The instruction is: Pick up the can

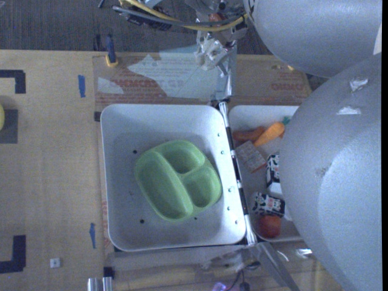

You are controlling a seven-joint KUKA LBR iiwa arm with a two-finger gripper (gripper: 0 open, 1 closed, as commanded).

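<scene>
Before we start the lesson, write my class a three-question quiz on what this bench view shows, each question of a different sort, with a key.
1. True or false: the green divided plate lies in the left bin.
2. Which bin holds the carrot: A left, B right?
3. Fill in: the arm covers much of the ____ bin.

Key: 1 true; 2 B; 3 right.
</scene>
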